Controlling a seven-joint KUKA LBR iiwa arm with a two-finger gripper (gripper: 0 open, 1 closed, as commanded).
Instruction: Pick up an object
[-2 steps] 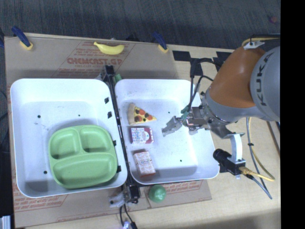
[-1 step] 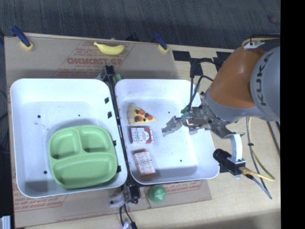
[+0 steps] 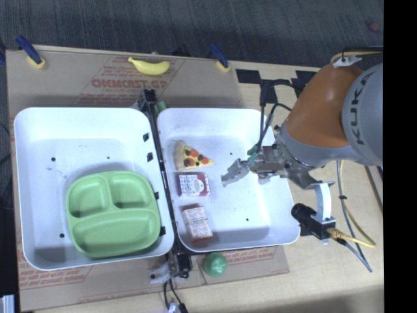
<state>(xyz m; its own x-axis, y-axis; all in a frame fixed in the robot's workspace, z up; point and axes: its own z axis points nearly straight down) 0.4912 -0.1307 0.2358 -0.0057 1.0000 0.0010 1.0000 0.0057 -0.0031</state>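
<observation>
camera view: end effector [image 3: 233,173] hangs over right bin [image 3: 260,230], fingers apart, nothing between them; nearest pick targets pizza slice [image 3: 192,156], red packet [image 3: 193,185], brown packet [image 3: 197,222] lie flat left of it; risk: fingers skid over flat packets, close on air; green tray [image 3: 114,212] in left bin [image 3: 39,253]; surface is pale wood under cardboard [image 3: 98,83], dark floor beyond.

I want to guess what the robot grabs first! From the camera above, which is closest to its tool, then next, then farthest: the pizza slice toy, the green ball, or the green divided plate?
Measured from the tool:
1. Triangular pizza slice toy, in the right bin, just left of the tool.
2. Small green ball, on the cardboard below the right bin.
3. Green divided plastic plate, in the left bin.
</observation>
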